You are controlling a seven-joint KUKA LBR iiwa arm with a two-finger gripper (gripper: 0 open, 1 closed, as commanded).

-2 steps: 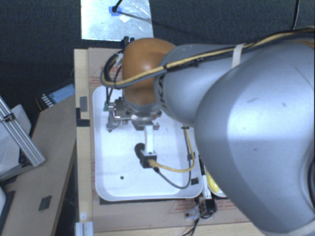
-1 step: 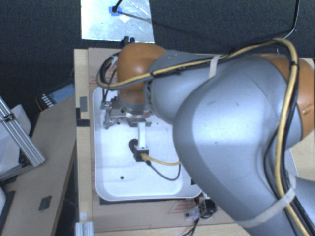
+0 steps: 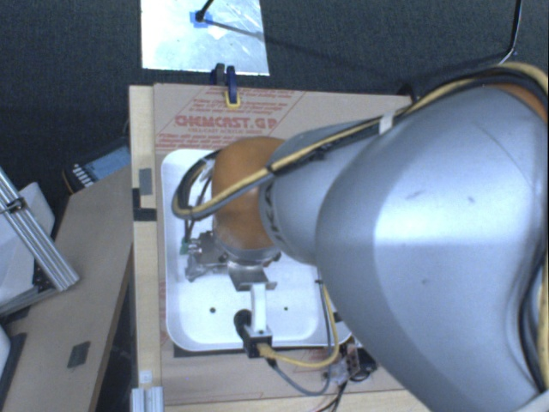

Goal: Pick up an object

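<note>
Where the object lies cannot be told: the grey arm (image 3: 412, 247), entering from 3 o'clock, covers most of the shallow white plastic bin (image 3: 193, 320). The gripper (image 3: 230, 269) hangs over the bin floor below the orange wrist band (image 3: 240, 191); whether it is open or closed, or holds anything, cannot be told. The bin rests on a brown cardboard sheet with red print (image 3: 227, 114) on the pale wooden worktop (image 3: 140, 136). At 12 o'clock lies a square silver foil sheet (image 3: 184, 24).
</note>
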